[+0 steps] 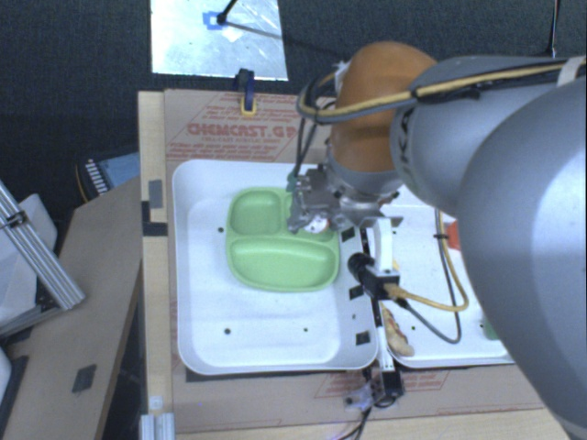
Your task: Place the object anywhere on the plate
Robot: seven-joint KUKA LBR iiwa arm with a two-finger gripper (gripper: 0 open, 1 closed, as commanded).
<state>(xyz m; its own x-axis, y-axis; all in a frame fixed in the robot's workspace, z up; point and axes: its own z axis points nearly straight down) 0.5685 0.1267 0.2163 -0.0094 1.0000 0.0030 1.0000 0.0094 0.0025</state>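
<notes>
Plate (275,262): green, divided, sits in left bin (197,337). Gripper (307,216) over plate's far right compartment; can't tell if clenched or released, or grasping anything.

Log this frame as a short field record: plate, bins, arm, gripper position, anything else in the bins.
plate: green divided plate, two small upper sections and one large lower one, lying in the left white bin
arm: grey with orange band, reaching in from the right
gripper: over the plate's upper right section
held object: cannot tell
right bin: holds a tan object near its front left corner, beside a yellow cable
</notes>
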